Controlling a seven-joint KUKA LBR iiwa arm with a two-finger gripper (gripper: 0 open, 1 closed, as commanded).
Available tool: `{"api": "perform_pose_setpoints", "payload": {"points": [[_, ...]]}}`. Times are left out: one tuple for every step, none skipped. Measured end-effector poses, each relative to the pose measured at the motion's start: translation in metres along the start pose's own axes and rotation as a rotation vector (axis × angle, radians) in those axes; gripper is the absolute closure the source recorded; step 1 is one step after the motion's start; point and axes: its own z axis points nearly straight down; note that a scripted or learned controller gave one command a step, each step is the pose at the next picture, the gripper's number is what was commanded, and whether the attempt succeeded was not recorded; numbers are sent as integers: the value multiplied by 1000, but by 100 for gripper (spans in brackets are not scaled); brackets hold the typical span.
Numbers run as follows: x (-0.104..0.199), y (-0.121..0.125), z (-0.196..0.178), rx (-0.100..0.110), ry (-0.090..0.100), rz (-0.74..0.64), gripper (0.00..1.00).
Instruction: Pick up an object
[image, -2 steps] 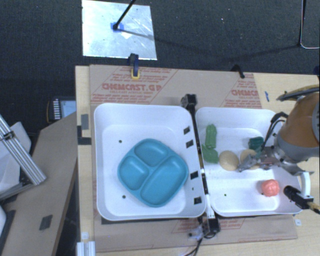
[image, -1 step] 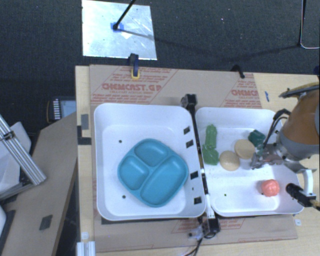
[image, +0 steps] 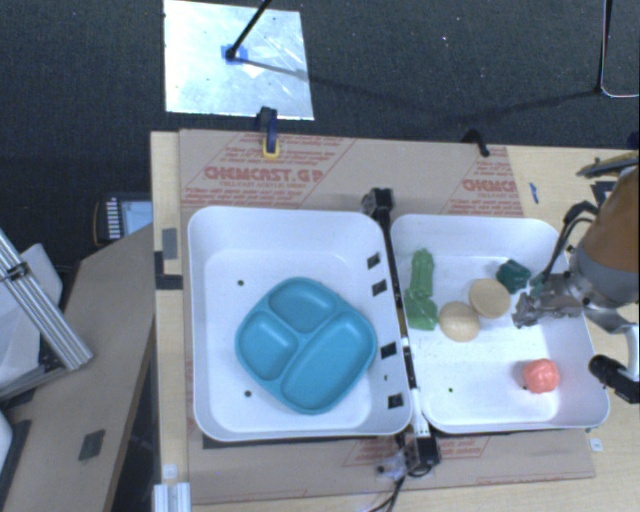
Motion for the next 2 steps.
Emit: {"api": "perform_pose_setpoints", "payload": {"points": [[-8, 5, -60, -1, -1, 0, 100], [-10, 3, -123, -4, -2, -1, 100]]}}
